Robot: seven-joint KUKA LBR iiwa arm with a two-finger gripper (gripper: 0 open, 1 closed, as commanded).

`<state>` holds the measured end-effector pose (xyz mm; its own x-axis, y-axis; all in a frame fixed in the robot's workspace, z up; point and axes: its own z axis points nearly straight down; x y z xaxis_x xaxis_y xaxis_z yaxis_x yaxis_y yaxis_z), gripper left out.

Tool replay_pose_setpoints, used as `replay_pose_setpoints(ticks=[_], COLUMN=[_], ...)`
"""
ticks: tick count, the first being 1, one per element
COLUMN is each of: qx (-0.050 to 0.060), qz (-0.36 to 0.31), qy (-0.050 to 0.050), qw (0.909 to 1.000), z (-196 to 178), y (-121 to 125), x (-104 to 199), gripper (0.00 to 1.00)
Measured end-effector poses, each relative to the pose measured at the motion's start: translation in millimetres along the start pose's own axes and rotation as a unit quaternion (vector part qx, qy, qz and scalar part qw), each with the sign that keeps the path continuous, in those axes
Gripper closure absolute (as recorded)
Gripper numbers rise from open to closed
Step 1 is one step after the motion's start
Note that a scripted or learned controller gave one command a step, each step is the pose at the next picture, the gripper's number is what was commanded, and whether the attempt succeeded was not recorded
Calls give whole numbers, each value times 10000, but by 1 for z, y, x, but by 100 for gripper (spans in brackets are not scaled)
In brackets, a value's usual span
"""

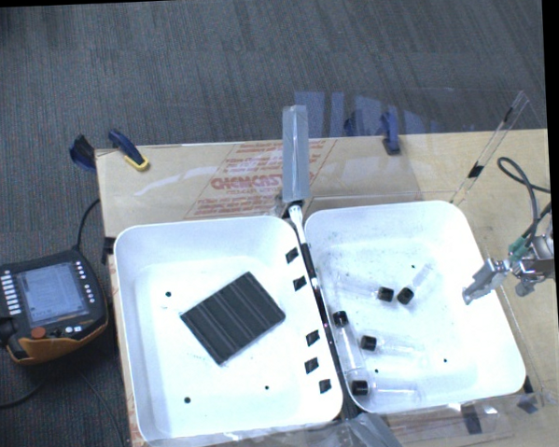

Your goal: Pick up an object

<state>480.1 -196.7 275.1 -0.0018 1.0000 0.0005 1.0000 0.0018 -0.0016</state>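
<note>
While apart from gripper (479, 287), vials (395, 296) leftward

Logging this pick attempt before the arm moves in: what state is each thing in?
Dark ribbed rectangular slab: lying flat in left white bin.
Clear black-capped vials: lying scattered in right white bin.
Gripper: at right bin's right edge, holding nothing.
Grey handheld pendant: screen lit.

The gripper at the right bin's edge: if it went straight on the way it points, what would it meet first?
Probably the capped vial near the right bin's middle, since the gripper points left over the rim; depth is unclear, so it might pass above.
</note>
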Motion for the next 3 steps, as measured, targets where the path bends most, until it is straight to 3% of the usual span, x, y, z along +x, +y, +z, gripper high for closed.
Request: replay_pose_setpoints(ticks=[1,2,3], qx=[12,-9,-4], qz=[-831,-1113,-1486], qy=[11,1,4], qw=[9965,9938,9889], z=[141,187,188], y=[-4,114,158], x=[43,51,114], gripper=[0,0,0])
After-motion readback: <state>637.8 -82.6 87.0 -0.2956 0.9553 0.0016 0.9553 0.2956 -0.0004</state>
